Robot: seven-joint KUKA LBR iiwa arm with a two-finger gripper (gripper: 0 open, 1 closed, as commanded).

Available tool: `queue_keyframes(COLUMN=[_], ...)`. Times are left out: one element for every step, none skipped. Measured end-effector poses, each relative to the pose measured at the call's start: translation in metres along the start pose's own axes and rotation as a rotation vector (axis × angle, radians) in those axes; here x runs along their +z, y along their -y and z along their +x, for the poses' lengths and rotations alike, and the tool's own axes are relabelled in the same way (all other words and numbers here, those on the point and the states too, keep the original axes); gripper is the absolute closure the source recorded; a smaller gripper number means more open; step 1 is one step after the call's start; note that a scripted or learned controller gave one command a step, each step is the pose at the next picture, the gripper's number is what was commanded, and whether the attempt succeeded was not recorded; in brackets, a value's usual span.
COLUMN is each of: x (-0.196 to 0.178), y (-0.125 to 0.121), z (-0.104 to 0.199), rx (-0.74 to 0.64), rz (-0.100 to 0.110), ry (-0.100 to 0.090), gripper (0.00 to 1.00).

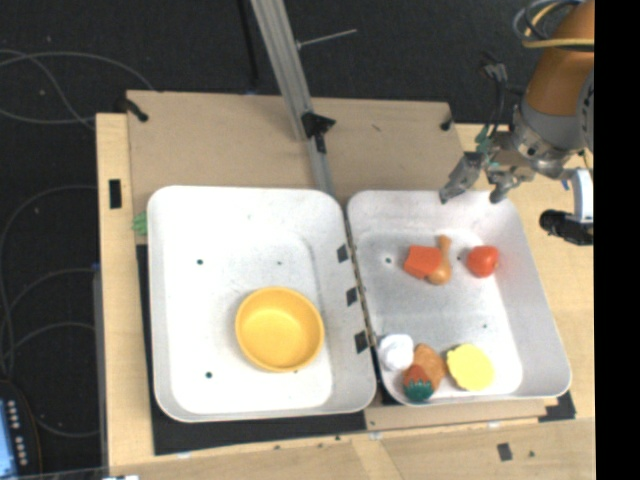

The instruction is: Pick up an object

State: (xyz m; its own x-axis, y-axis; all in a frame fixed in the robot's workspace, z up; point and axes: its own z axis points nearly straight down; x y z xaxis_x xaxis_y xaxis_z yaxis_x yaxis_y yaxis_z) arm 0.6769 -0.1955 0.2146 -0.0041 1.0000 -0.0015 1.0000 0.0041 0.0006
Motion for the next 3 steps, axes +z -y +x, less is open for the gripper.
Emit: queue_keyframes(x=[0.000,0.040,0.102], y=[0.000,0.002,0.003], z=[-0.001,0.001,-0.005], rx=[0.000,-0.002,0.002], rz=[0.001,0.000,0.005], ry=[0.003,0.004,0.002], gripper=[0.00,0.00,0.00])
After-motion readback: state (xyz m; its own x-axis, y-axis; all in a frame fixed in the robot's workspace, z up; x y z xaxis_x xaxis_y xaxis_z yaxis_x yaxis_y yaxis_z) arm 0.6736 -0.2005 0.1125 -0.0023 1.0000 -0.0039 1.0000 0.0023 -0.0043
